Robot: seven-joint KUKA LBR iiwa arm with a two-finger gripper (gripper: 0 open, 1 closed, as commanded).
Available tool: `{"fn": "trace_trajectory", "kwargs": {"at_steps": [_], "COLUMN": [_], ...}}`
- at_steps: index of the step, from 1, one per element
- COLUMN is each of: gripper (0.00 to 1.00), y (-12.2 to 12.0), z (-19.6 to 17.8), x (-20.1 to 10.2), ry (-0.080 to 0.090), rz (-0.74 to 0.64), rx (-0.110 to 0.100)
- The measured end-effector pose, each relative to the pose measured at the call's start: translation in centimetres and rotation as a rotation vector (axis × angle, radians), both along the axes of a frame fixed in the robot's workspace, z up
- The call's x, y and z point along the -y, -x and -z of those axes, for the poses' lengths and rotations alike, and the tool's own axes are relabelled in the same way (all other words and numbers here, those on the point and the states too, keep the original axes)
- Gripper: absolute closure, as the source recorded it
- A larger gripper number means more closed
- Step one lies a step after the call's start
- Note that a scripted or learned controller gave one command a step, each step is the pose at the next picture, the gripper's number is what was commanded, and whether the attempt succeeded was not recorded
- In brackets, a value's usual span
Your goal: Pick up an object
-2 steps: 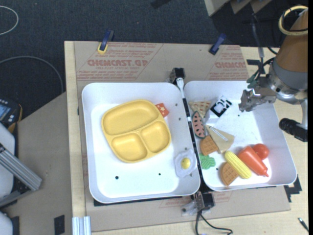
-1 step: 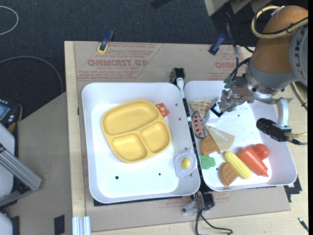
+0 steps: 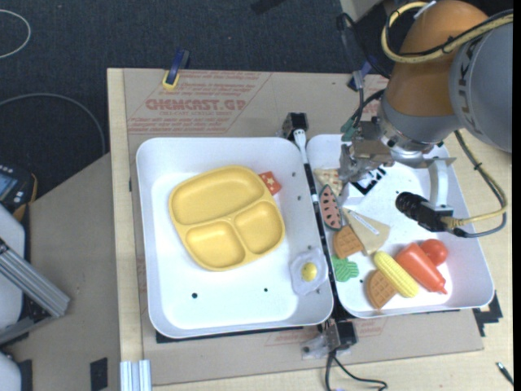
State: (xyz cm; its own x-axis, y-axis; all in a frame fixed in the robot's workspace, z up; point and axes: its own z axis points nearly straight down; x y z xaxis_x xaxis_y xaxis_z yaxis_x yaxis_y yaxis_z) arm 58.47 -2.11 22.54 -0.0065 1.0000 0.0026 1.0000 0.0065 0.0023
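toys fill the right bin (image 3: 480, 279), the task's pick among them: a slice of watermelon (image 3: 330, 207) against the bin's left wall, a wedge of cheese (image 3: 368, 227) just right of it, a waffle (image 3: 348, 242) below the cheese, a green piece (image 3: 345, 269) under that, a second waffle (image 3: 378, 288) near the front wall, a corn cob (image 3: 396, 274) lying aslant beside it, and a red-orange hot dog (image 3: 425, 266) touching the corn on its right, with a red round piece (image 3: 434, 249) at its upper end.

the gripper (image 3: 356, 169) hangs low over the back left part of the right bin, above the cheese and watermelon. i cannot tell how it is set, nor whether it has hold of anything; its tip is a blur of grey metal. the arm (image 3: 431, 63) comes in from the upper right, its orange band bulking over the bin's back edge, with a black part (image 3: 417, 206) and a yellow cable (image 3: 480, 217) trailing beside it.

the left bin (image 3: 155, 243) holds a yellow tray (image 3: 226, 217) with three compartments, set at a slant. a small red-orange block (image 3: 270, 183) touches the tray's upper right corner. a fried egg (image 3: 308, 270) lies near the bin's right wall, toward the front.

both bins sit on a counter (image 3: 203, 100) of brown board with red printing, a blue and yellow clamp (image 3: 174, 69) at its back edge.
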Motion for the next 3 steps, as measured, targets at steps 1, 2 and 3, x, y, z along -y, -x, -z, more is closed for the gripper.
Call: {"fn": "trace_trajectory", "kwargs": {"at_steps": [1, 2, 3], "gripper": [1.0, 1.0, 1.0], "y": [-1.8, -1.7, -3.2], "z": [1.1, 0.5, -0.5], "x": [-5.1, -6.3, -6.9], "ry": [0.001, 0.002, 0.002], "rz": [0.001, 0.004, 0.005], "rx": [0.0, 0.0, 0.001]}}
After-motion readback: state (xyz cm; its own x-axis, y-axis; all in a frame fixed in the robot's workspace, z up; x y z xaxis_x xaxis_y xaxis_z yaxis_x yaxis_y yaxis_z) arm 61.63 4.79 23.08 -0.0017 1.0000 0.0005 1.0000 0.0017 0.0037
